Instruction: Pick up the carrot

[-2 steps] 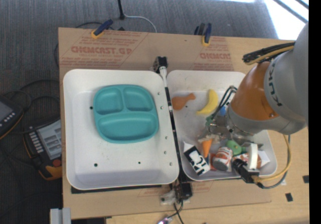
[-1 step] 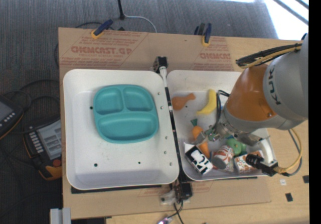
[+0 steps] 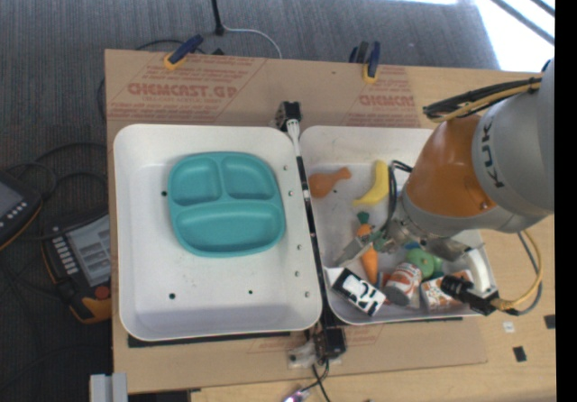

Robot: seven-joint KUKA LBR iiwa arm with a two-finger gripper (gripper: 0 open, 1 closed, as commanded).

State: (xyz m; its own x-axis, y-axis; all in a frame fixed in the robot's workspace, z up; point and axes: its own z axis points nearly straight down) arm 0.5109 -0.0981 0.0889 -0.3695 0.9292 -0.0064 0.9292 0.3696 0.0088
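Camera view: 2 white bins sit side by side on the brown surface (image 3: 180,89). The left bin (image 3: 144,301) holds a teal divided plate (image 3: 225,202). The right bin (image 3: 325,150) holds the clutter, and the arm (image 3: 478,166) reaches over it from the right. The carrot (image 3: 369,261) lies in the right bin, toward its left-centre, just below a smaller orange and green piece (image 3: 363,231) that may be a 2nd toy vegetable. The carrot's long axis runs at a slant, the orange tip pointing down and the leafy end up toward the wrist. The end effector (image 3: 394,236) sits just right of and slightly above the carrot, very near it, maybe touching; I cannot tell which. Whether it is released or clenched cannot be told, since the orange band and wrist hide that part. No carrot visibly grasped. Judgement: the coming move turns on a small shift to the left and down over the carrot body, with the closing direction set across the slanted long axis. Nearby: a yellow banana (image 3: 376,184) above, an orange drumstick-like toy (image 3: 328,180) upper left, a black and white box (image 3: 357,290) below, a small can (image 3: 402,281) and a green item (image 3: 425,261) to the right. Crowding raises the risk of a wrong grab.
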